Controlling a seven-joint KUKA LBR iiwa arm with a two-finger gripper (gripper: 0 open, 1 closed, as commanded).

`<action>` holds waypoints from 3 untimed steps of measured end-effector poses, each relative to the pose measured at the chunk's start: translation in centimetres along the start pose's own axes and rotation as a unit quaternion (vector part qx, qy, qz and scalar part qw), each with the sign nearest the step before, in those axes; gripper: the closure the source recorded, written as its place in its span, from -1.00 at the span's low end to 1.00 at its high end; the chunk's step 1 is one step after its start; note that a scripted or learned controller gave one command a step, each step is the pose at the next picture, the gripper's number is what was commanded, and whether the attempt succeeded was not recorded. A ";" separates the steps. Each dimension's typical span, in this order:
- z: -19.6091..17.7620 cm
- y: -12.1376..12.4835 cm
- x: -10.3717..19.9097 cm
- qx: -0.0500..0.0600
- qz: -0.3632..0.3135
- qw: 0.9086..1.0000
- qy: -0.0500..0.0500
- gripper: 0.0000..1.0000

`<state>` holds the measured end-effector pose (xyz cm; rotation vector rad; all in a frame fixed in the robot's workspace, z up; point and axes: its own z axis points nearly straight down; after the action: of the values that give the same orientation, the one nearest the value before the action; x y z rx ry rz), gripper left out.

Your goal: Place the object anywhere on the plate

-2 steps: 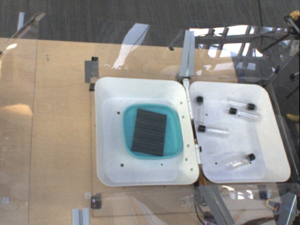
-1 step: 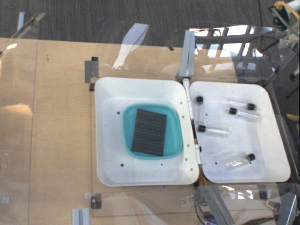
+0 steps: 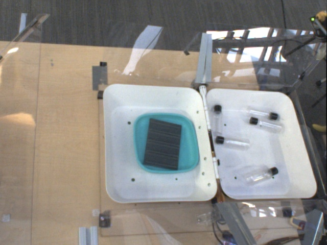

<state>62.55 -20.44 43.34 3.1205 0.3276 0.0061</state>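
Looking down on wooden tabletop (image 3: 56, 152): two white bins. Left bin (image 3: 117, 182) holds teal plate (image 3: 190, 152); dark ribbed block (image 3: 163, 143) lies flat on it. Right bin (image 3: 296, 182): clear black-capped vials (image 3: 260, 174). State of my jaws: cannot tell.

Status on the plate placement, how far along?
Looks done: the dark grey ribbed rectangular block lies flat on the teal rounded-square plate in the left white bin. Nothing in hand. Five clear vials with black caps lie in the right white bin, apart from the plate; nothing visibly left.
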 end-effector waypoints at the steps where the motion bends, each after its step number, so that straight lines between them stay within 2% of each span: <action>1: 0.0 0.7 3.9 0.000 -0.001 1.000 0.001 -1.00; 2: 0.0 0.3 1.5 0.001 0.000 1.000 0.000 -1.00; 3: -0.1 -0.6 -3.2 0.001 0.001 1.000 0.000 -1.00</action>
<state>59.30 -20.48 43.40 3.1222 0.3241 0.0052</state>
